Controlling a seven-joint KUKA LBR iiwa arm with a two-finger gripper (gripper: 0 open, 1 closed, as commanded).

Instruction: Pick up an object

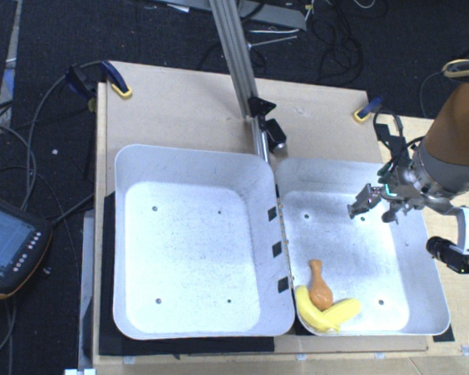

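Banana (327,313), drumstick (320,286) touching (near corner), in right bin (422,262); left bin (139,167) beside.

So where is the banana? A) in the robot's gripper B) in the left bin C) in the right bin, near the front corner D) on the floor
C: the banana lies in the right bin at its near left corner, touching an orange toy, while the gripper hangs above the bin's far side, apart from both.

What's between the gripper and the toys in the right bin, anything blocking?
Nothing visible. The gripper hovers over the right bin, toward its far side; the banana and orange drumstick lie touching at the near edge, bare floor between.
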